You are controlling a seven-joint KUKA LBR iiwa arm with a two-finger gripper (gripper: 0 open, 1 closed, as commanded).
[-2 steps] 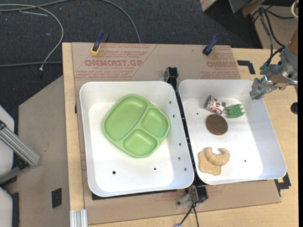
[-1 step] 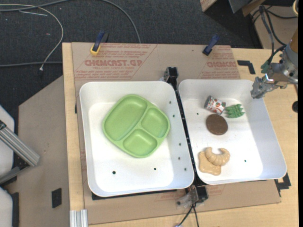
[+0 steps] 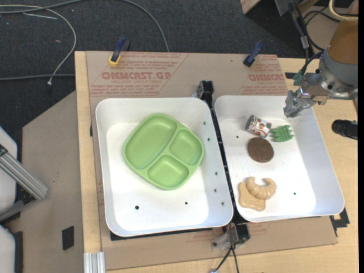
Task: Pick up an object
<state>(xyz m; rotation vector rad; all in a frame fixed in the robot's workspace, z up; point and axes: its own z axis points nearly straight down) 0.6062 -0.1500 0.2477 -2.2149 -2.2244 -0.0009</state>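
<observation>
While the arm point(image 3: 341, 56) reaches in from the right, its claw point(image 3: 294, 103) hangs over the far right corner of the right bin point(image 3: 327, 169), with nothing visible between its fingers; whether those fingers stand open or closed cannot be told from this slant. Closest to the claw, just down and to its left, lies a small can point(image 3: 257, 126) with a red and white label, tipped on its side. Touching or almost touching the can's right end is a green leafy toy point(image 3: 282, 133), which sits nearly straight below the claw and apart from it. Just below the can, further toward the near edge, rests a flat brown disc point(image 3: 260, 150). Well below the claw, toward the near side of the same bin, lies a tan curled piece shaped like a croissant point(image 3: 257, 192). Far to the claw's left, across the divide between the two bins, the left bin point(image 3: 114, 124) holds a green plate point(image 3: 164, 151) with three compartments, set at an angle. Both bins rest on a brown board point(image 3: 91, 95) printed with red lettering, which covers the tabletop point(image 3: 347, 158); two blue clamps point(image 3: 118, 50) grip the board's far edge, left of the claw. Beyond the board, grey cables point(image 3: 62, 21) trail over dark carpet.
</observation>
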